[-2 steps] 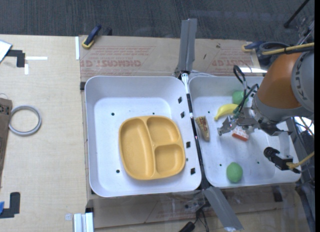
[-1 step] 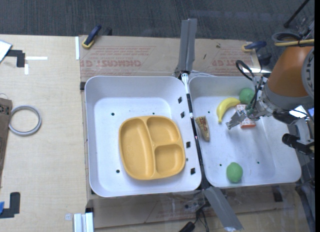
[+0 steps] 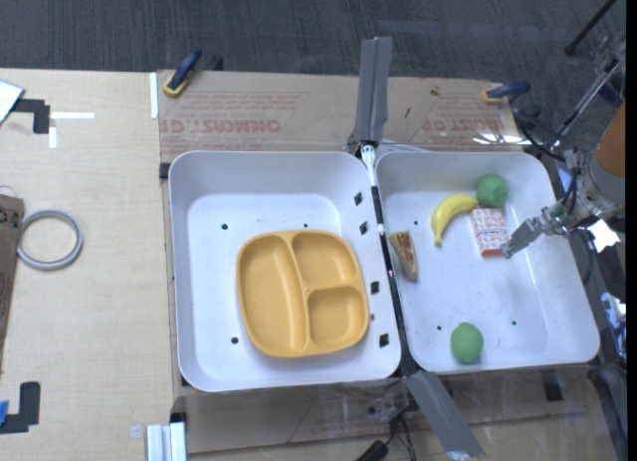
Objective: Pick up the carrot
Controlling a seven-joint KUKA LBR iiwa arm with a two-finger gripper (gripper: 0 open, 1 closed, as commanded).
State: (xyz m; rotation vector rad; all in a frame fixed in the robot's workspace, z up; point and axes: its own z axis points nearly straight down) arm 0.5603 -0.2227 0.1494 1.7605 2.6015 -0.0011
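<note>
carrot (image 3: 403,255), brownish tapered wedge, right bin (image 3: 528,295)

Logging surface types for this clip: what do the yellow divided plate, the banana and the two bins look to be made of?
Yellow divided plate: probably moulded plastic, matte, one even colour with soft rounded ridges. Banana: looks like a smooth plastic toy, uniformly bright yellow, though real fruit cannot be ruled out. Left bin and right bin: thin white plastic, slightly glossy, with rounded formed corners.
</note>
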